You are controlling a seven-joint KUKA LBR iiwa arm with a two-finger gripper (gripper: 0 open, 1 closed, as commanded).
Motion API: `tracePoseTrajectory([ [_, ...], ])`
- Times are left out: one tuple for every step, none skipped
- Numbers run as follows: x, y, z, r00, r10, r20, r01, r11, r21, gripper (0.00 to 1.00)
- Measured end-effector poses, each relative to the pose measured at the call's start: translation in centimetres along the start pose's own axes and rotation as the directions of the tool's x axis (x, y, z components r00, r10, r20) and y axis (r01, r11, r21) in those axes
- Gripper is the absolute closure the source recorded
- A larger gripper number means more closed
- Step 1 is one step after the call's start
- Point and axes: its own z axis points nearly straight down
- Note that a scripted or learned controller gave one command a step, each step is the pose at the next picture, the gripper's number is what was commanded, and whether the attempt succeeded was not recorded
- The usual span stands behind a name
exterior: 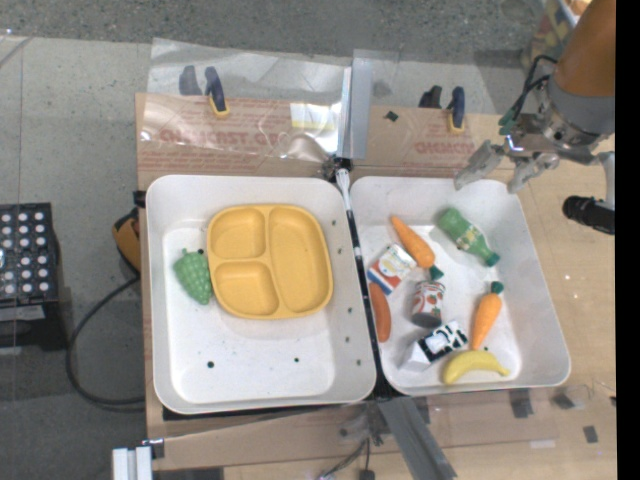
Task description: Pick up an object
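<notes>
Green bottle [466,235] lies flat, cap seemingly pointing lower right.

From my seat, the right bin [540,308] is crowded: green bottle [466,236], two carrots [412,241] [486,317], a small carton [393,266], a can [428,302], a banana [475,367], a black-and-white piece [441,341] and a red piece [380,313] sit close together, leaving narrow gaps. I see bare floor along its upper edge and far right side. In the left bin [165,368], the yellow tray [270,260] and green grapes [194,274] fill the middle; the lower half lies open. Blue clamps [213,90] [456,107] stand at the frame's top.
</notes>
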Motion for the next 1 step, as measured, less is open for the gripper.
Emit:
tracePoseTrajectory([
  [-0.98,0.14,15.62,0.992,-0.126,0.001,0.126,0.992,0.002,0.00],
])
